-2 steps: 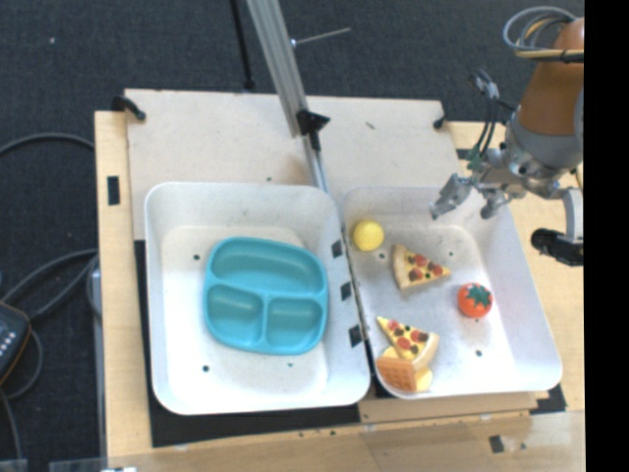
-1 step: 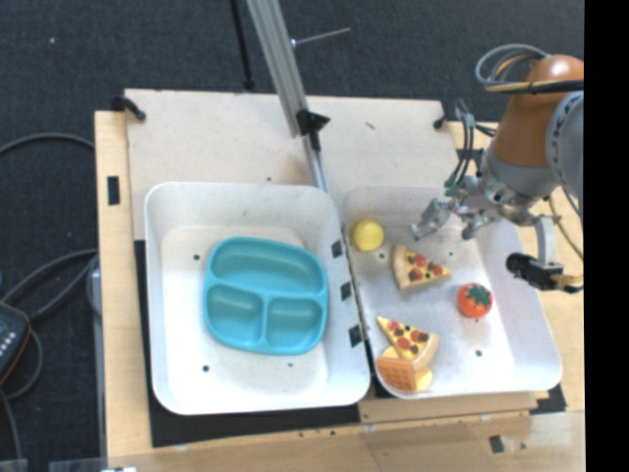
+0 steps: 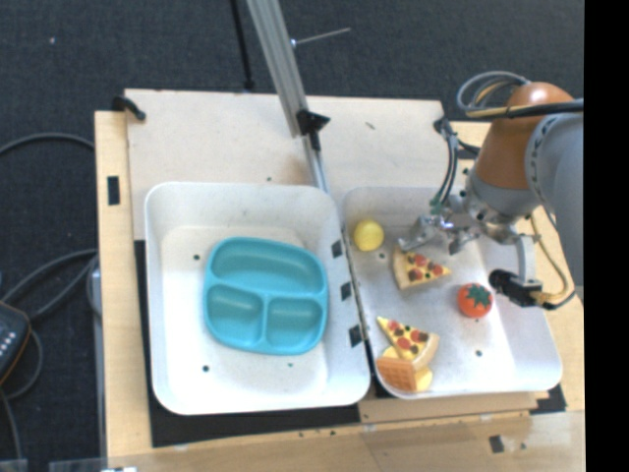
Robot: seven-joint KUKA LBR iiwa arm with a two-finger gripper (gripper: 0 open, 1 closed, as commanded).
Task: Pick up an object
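The end effector hangs low over the right bin, in its back part, and the arm comes in from the right with its orange band up high. I cannot tell how the end effector is set, because it looks like a small tangle of grey metal from here. Nothing can be seen held in it. Just under it and a bit toward the front lies a pizza slice, very near the metal tips, but I cannot tell if they touch. To its left, near the wall between the bins, sits a yellow ball. To its right and toward the front sits a red tomato. Further toward the front lies a second pizza slice, and touching it is a waffle piece at the bin's front edge. Far off to the left, in the left bin, rests a blue tray with three parts. Both bins sit on the tabletop.
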